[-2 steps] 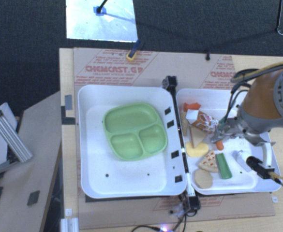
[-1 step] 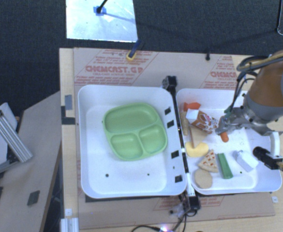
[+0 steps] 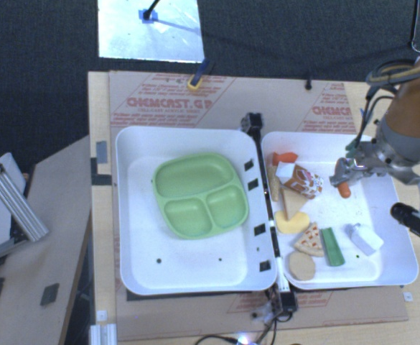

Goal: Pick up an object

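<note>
An orange carrot-like piece [image 3: 345,190] hangs roughly upright, long axis near vertical, directly under the tool [image 3: 346,172], which grips it.

Dark carpet floor [image 3: 37,63] surrounds the wooden bench [image 3: 102,214].

A small orange-red carrot-like piece [image 3: 345,190] sits between the gripper's [image 3: 344,181] fingers, raised above the right bin [image 3: 396,264] near its far right side, apart from the other toy foods
</note>
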Controlling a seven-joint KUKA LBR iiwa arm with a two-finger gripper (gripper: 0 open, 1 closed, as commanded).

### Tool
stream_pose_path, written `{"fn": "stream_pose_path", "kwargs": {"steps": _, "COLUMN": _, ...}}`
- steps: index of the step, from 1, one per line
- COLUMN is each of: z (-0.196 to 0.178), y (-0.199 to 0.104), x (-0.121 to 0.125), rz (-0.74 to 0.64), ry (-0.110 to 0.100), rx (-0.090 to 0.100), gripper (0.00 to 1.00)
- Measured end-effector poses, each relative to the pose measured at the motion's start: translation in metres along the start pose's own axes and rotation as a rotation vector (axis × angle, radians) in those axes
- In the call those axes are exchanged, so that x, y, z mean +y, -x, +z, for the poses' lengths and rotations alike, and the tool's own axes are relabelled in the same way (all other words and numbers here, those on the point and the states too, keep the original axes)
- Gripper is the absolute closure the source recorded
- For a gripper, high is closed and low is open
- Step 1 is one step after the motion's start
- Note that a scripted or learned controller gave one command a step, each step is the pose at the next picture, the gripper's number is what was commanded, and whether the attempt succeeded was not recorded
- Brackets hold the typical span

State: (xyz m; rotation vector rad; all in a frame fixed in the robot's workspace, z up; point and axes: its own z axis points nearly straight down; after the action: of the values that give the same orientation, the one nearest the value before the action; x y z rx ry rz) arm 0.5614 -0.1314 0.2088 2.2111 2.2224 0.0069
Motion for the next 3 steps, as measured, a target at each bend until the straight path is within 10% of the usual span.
{"fn": "stream_pose_path", "kwargs": {"steps": 1, "z": -0.016, "y": 0.000, "x": 0.001, "rz": 0.000, "ry": -0.004, "rx": 0.001, "gripper": 1.00}}
{"fn": "stream_pose_path", "kwargs": {"steps": 3, "z": 0.000, "y": -0.097, "x": 0.041, "rz": -0.005, "ry": -0.004, "rx": 0.002, "gripper": 1.00}}
